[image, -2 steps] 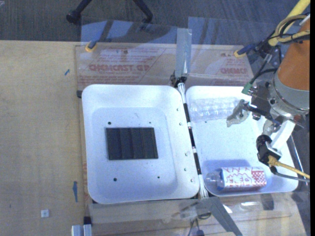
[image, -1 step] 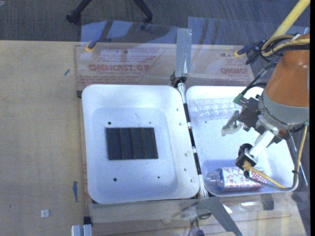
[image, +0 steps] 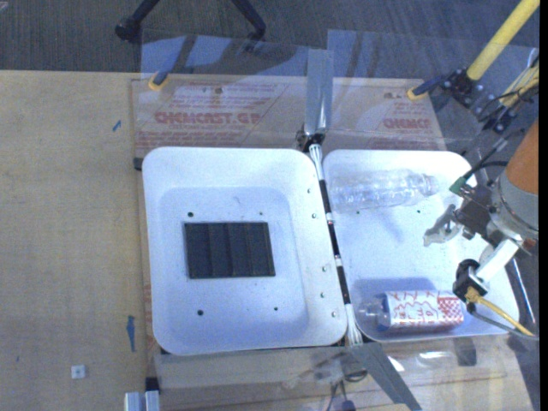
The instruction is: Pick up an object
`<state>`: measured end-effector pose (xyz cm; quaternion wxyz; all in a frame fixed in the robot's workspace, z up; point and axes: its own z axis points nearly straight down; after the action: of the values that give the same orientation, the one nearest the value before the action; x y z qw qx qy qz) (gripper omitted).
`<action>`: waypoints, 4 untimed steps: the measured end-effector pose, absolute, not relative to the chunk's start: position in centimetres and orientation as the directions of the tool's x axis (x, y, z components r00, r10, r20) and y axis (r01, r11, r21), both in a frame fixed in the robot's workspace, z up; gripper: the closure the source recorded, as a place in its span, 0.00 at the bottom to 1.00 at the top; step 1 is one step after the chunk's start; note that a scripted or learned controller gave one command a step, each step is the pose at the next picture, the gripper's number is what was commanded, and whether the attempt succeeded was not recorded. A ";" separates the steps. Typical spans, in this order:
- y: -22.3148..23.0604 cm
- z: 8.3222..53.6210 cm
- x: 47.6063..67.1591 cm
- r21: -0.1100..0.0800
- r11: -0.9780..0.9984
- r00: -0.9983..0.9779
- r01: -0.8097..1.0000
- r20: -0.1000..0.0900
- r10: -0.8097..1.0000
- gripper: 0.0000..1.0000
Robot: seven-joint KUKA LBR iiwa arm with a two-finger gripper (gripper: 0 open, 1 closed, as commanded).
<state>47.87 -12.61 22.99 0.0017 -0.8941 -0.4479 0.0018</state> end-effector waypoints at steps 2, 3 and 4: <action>-19.6 18.8 49.4 -0.001 -0.779 0.779 0.627 -0.002 0.627 0.00; -20.0 8.7 48.2 -0.005 -0.774 0.774 0.633 0.008 0.633 0.00; -19.0 16.5 56.9 -0.002 -0.942 0.942 0.335 -0.003 0.335 0.00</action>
<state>56.91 -18.98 16.51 0.0005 -0.9855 -0.1698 0.0015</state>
